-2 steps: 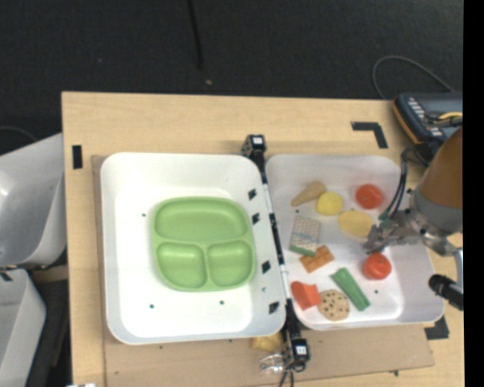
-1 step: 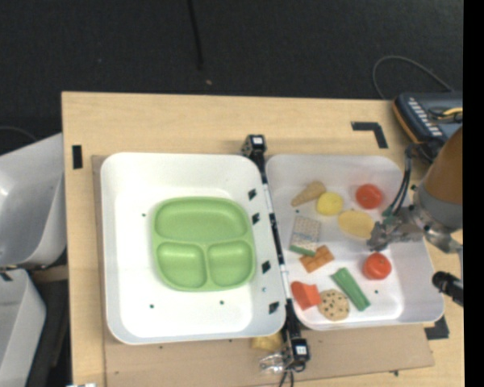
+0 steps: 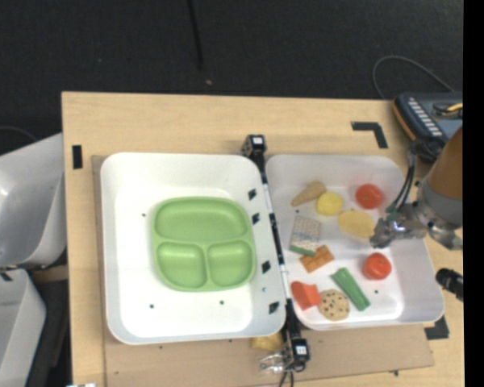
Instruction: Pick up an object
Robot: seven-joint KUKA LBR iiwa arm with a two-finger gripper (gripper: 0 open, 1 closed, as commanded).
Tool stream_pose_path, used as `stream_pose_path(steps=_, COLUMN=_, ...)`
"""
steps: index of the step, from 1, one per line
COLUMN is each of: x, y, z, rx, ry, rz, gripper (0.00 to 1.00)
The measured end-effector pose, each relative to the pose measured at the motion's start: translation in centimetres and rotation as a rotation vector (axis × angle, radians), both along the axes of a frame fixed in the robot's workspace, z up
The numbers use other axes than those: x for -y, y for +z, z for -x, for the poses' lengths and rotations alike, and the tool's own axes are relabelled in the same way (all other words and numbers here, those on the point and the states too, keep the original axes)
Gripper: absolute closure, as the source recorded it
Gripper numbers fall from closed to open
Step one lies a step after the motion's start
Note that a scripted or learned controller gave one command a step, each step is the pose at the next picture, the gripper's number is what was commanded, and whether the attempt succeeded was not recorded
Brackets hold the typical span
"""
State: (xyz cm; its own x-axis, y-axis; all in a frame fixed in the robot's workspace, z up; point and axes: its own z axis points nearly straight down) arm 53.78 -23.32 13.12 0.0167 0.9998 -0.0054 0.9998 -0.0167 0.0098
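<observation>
In right bin (image 3: 411, 297) | gripper (image 3: 385, 234) beside yellow piece (image 3: 356, 222) | finger state unclear

The grey arm (image 3: 445, 185), orange-banded above the wrist, reaches in over the surface's right edge, its gripper (image 3: 385, 234) lowered and pointing toward the left, near the surface's right side.

Two white bins (image 3: 113, 216), one green tray (image 3: 203, 243), ten toy foods (image 3: 330, 204).
</observation>
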Motion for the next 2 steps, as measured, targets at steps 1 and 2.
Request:
stream_pose_path(steps=1, x=0.2, y=1.0, z=-0.1, rx=0.004, ry=-0.004, rz=0.002, gripper=1.00)
stream_pose_path(steps=2, x=0.3, y=2.0, z=-0.1, rx=0.008, ry=-0.007, rz=0.006, gripper=1.00)
